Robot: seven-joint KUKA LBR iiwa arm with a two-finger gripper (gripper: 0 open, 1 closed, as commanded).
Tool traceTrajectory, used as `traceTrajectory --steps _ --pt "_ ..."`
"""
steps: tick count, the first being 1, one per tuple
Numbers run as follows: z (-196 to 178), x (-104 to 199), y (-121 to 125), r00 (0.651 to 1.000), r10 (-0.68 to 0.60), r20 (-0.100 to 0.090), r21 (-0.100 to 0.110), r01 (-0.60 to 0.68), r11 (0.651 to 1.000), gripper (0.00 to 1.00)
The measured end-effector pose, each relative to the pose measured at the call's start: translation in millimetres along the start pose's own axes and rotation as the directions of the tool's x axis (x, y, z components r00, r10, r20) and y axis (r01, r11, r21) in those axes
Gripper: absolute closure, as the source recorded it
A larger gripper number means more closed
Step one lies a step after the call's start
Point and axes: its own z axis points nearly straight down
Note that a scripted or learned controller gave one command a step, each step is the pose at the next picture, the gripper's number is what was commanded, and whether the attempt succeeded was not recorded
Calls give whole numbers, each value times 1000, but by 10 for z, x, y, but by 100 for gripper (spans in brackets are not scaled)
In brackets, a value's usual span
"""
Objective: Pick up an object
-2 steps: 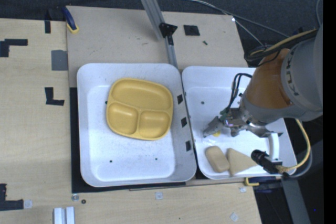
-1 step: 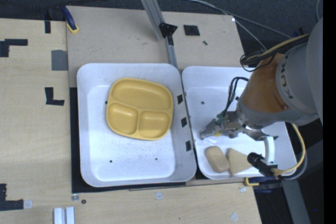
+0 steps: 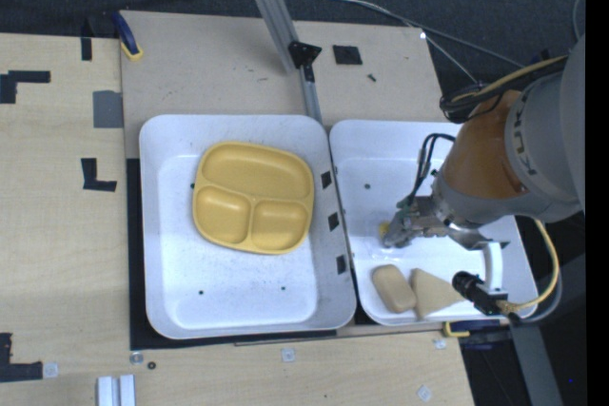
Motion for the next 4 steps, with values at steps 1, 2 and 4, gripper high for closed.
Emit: traceTrajectory --steps 1,2,4 --pt "-566 64 81 1000 -2 -3 3 2 1000 100" --pt "-1009 51 28 1000 -1 -2 3 1 1000 100" --pt "-1279 534 -57 1000 -5 -4 7 5 1000 100"
